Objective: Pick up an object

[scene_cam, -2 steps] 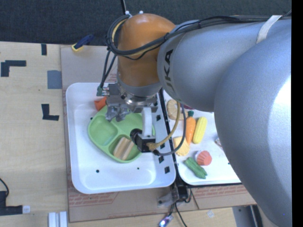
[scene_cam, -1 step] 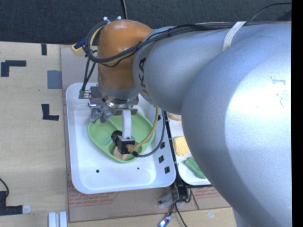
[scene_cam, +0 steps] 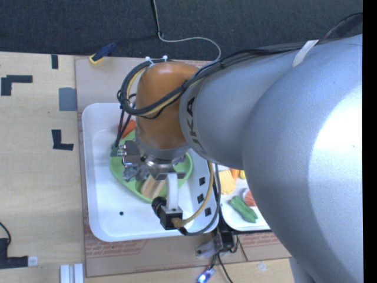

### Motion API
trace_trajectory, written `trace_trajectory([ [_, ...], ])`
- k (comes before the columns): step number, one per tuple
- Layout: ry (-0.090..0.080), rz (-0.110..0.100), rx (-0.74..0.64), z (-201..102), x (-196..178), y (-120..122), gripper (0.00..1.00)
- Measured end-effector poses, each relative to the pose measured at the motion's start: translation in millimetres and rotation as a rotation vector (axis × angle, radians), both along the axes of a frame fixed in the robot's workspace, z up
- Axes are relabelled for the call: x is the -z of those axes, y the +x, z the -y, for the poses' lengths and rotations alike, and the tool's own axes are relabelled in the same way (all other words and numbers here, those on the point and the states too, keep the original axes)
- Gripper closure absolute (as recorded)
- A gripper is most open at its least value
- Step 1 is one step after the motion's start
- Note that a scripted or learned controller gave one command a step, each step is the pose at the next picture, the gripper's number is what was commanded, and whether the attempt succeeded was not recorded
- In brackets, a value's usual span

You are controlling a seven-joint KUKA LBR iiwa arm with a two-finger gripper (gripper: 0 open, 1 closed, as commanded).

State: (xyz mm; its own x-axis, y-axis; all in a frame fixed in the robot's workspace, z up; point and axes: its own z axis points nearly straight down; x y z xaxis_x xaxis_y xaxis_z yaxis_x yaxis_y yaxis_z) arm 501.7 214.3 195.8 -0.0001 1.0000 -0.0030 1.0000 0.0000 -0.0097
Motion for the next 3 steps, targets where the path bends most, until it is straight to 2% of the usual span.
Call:
trace_trajectory([
  [1, 0.002, 0.011, 0.001, 21.5, -20.3, 55.3, 1.0],
  [2, 0.005, 0.024, 0.001, 54.8, -155.0, 81.7, 1.0],
  [3, 0.0, -0.005, -0.005, 14.6, -52.4, 23.4, 1.0],
])
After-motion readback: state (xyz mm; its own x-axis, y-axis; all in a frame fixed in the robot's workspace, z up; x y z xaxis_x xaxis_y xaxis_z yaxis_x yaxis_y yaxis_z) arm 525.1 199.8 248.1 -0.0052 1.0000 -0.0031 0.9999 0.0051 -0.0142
